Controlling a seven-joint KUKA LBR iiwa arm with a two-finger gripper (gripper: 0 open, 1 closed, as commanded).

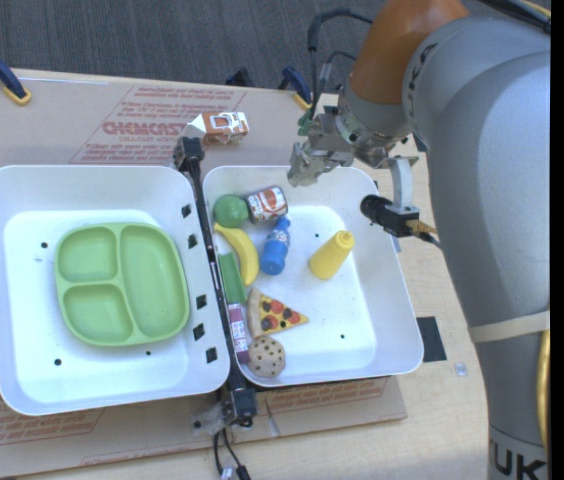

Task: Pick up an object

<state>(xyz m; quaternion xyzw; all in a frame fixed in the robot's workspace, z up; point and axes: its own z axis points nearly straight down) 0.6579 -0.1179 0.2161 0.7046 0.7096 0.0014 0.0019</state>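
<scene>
One can (267,204) just below-left of the gripper (303,171)

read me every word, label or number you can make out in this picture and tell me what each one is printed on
"CHEMCAST", in red print: on the cardboard sheet under the bins. The smaller red lines above and below it are too blurred to read.
"UK", white letters cut off at the frame's bottom edge: on the robot arm.
Label on the can: too small to read.
Print on the small carton: too small to read.
</scene>
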